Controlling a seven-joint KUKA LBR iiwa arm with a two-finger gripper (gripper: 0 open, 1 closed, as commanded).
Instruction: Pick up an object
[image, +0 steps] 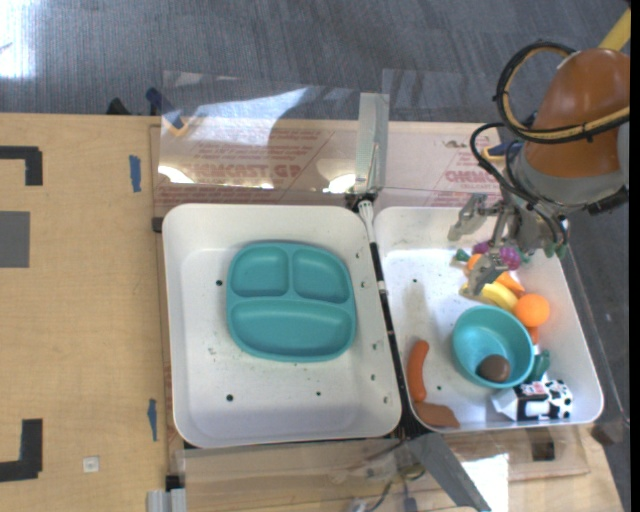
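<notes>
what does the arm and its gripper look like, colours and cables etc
The arm is grey with a rounded, glossy orange band above the wrist. Black cables loop around that orange section. Below it, the gripper is a silvery grey metal assembly with thin fingers.

A KUKA iiwa arm shows a glossy orange dome-shaped band over a pale grey wrist section. Black cables loop around the orange housing in wide arcs, with a yellow strand among them. Beneath the wrist sits the claw, a cluster of thin grey metal links and brackets.
</notes>
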